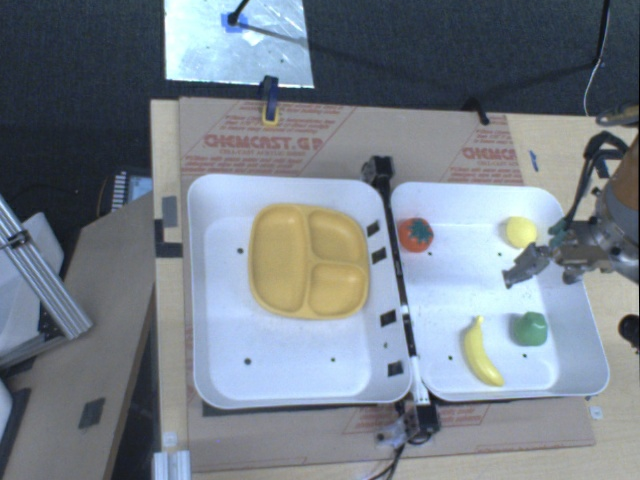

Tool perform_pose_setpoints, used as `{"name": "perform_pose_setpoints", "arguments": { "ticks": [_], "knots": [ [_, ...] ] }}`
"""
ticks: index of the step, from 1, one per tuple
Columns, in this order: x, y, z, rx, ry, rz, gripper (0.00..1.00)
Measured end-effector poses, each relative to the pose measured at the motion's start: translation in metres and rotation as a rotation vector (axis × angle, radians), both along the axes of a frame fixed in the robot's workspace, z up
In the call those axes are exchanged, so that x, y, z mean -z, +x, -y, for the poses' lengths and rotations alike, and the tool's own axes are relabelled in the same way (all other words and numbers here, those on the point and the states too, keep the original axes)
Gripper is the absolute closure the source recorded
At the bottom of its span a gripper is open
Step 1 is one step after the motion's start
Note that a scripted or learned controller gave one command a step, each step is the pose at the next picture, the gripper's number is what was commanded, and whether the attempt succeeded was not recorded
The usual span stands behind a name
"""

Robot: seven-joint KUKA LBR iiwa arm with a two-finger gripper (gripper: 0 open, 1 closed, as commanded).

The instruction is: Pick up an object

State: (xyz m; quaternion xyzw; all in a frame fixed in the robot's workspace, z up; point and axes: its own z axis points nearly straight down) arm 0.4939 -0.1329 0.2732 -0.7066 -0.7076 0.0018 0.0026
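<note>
Four toy foods lie in the right bin (pixel 570 203). A red tomato (pixel 416 233) sits at its far left, near the divider. A yellow lemon (pixel 520 231) rests at the far right. A yellow banana (pixel 481 351) lies near the front, with a green pepper (pixel 529 328) to its right. My gripper (pixel 516 272) hangs over the right half of this bin, between the lemon and the pepper, its tip pointing left and down. Nothing shows in its grasp.
The left bin (pixel 215 368) holds a yellow divided plate (pixel 306 260). A black divider strip (pixel 392 268) runs between the bins. Cardboard lies under both bins, and a foil sheet (pixel 238 28) lies behind the bench. The arm's wrist (pixel 610 243) comes in from the right.
</note>
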Motion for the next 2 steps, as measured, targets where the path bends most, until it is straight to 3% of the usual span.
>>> {"name": "perform_pose_setpoints", "arguments": {
  "ticks": [1,2],
  "knots": [
    [-0.004,0.001,0.000,-0.002,-0.001,0.008,0.00],
    [0.059,0.000,-0.002,0.000,0.000,0.002,0.00]
  ]
}}
